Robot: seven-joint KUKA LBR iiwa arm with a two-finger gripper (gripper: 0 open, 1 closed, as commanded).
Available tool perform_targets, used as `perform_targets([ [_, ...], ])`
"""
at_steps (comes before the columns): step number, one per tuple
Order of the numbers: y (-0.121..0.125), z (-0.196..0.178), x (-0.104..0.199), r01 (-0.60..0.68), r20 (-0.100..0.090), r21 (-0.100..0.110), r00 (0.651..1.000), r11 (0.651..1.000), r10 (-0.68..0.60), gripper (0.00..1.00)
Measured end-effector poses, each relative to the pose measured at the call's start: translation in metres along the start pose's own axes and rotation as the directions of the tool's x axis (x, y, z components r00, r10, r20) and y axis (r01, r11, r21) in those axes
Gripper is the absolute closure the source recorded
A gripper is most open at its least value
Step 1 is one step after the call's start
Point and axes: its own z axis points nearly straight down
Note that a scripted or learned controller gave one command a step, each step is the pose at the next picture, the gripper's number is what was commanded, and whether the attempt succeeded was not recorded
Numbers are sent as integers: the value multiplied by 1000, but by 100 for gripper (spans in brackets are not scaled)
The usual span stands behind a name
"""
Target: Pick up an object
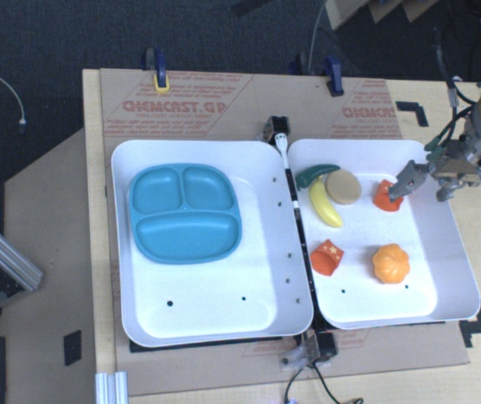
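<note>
My two-finger gripper (425, 182) hangs over the far right part of the right white bin (442, 297), its fingers spread apart: one grey fingertip (404, 181) comes down just beside the small red-orange rounded toy (385, 196), perhaps touching its right side, while the other points out toward the bin's right wall. Nothing sits between the fingers, so I hold nothing. I judge that I am spread like this to straddle something, and the red-orange toy is the nearest candidate, but it lies to the left of my span, not inside it; closing here would likely miss or only nudge it.

Going outward, just left of that toy a round tan disc-shaped toy (343, 187) rests against a dark green curved toy (316, 174) and a yellow plastic banana (325, 204), the three bunched near the bin's far left corner. That crowding makes them poorer targets, I think, since a finger has little room to slip in. Nearer, an orange pumpkin-shaped toy (390, 263) and a red blocky toy with an orange top (327, 257) each stand apart from the rest, with bare floor around them.

In the left white bin (131, 310) lies a blue plastic divided plate (186, 213), flat, well away from me.
</note>
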Motion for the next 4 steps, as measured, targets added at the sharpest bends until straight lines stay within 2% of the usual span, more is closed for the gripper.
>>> perform_targets([
  [1,2,-8,1,4,2,-14,1000,1000,-4,0],
  [2,11,47,7,4,1,-9,1000,1000,-4,0],
  [4,12,162,10,4,1,-11,1000,1000,-4,0],
])
